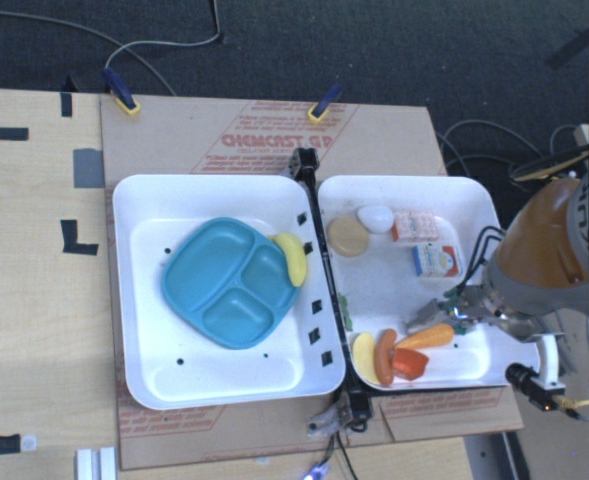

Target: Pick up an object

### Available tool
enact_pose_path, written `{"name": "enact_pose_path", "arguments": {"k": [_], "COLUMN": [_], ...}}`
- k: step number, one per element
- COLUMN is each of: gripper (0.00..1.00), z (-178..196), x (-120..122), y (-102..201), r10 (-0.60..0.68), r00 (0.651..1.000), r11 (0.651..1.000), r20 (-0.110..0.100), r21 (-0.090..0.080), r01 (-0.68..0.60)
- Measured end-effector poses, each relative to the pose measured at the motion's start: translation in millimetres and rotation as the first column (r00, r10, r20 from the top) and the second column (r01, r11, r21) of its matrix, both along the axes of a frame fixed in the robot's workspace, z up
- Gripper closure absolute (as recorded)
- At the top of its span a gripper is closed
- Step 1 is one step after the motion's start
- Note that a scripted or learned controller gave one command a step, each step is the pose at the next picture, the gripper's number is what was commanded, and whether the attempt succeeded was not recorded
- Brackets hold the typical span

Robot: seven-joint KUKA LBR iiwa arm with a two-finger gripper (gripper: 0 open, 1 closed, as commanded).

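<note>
Two shallow white bins sit side by side on a cardboard sheet [274, 133] laid over the bench. The left bin [139, 268] holds a blue divided tray [229, 283], tilted a little, with a yellow banana [293, 258] touching the tray's right edge close to the wall between the bins. The right bin [474, 203] holds more things. Along its far side lie a round tan disc [349, 236], a white egg-like piece [376, 217] just beside it, and two small cartons [426, 243] to the right of those. At the near side, a yellow slice [362, 353], an orange sausage-shaped piece [384, 358], a red piece [410, 365] and a carrot [426, 337] are bunched together, touching one another. The arm comes in from the right, its orange band above the bin's right wall, and the gripper [432, 317] reaches down into the right bin just above the carrot, very near it. Whether the pincer is apart or together cannot be told, as its metal tips blur into one grey shape.
</note>
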State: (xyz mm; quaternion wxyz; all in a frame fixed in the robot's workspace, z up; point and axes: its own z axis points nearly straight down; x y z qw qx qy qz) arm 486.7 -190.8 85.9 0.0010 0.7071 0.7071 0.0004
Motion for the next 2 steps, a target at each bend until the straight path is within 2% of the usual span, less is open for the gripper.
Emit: {"name": "enact_pose_path", "arguments": {"k": [1,2], "gripper": [1.00,1.00], "z": [10.1,48.3], "x": [1.0,58.8], "y": [-0.3,28.6], "r10": [0.000,0.002], "r00": [1.000,1.000], "r11": [1.000,1.000], "r20": [0.003,-0.002], "r21": [-0.001,0.001], "r01": [0.000,-0.002]}}
